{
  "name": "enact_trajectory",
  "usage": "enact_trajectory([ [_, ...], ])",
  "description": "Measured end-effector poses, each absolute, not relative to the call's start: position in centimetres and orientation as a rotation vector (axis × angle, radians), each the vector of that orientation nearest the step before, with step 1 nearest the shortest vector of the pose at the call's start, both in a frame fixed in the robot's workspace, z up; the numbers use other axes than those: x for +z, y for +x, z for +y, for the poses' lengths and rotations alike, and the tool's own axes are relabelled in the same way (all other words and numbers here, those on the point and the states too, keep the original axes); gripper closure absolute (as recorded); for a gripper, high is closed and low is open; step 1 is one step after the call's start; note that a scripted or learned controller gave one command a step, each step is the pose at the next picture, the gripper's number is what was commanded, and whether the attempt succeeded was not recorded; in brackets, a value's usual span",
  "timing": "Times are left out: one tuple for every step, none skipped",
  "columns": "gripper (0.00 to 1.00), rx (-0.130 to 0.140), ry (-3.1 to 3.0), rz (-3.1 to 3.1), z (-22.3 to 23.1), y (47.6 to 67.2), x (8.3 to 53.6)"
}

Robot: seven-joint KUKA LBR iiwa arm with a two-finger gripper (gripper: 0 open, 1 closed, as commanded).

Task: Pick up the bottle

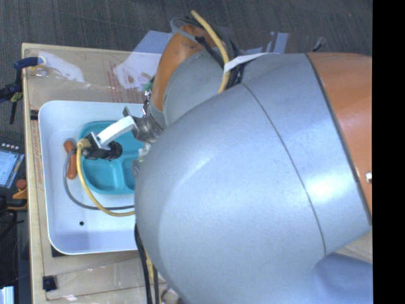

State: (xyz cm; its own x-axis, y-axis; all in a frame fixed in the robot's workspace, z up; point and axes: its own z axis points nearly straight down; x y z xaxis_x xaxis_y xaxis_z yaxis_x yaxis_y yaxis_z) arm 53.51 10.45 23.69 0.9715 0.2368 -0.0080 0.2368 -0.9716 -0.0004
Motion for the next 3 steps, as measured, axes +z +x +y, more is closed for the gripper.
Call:
enact_trajectory([
  [1.0,-0.016,2.918,1.177,7.7,48.9,25.2],
  [1.0,-0.008,3.069,0.673,12.3,51.4,30.3],
  [1.0,-0.011,3.068,0.685,7.7,59.3,31.0],
])
